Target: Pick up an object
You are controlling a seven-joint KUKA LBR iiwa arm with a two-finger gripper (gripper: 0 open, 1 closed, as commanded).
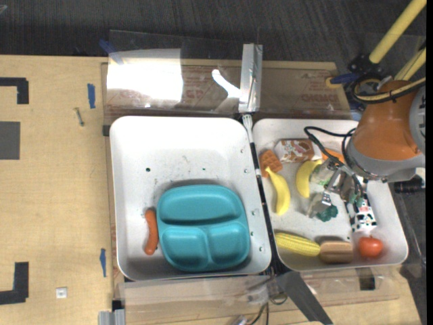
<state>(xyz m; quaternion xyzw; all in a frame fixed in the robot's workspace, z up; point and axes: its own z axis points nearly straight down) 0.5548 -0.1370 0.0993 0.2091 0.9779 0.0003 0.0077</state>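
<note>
My tool (pixel 329 196) hangs low in the right bin (pixel 399 249); I cannot tell how it is set. Just beneath it lies a small dark green piece (pixel 328 212), too small to make out its axis. A banana (pixel 278 189) lies left of it, long axis running up and down the bin, a second banana (pixel 304 178) curving beside it. Along the near wall sit a corn cob (pixel 296 244), a hot dog bun (pixel 335 250) and a tomato (pixel 370 247), crowding that side. The left bin (pixel 128 141) holds a teal divided tray (pixel 203 227) and an orange sausage (pixel 151 231). Both bins rest on a light wooden worktop (pixel 47 202).
</note>
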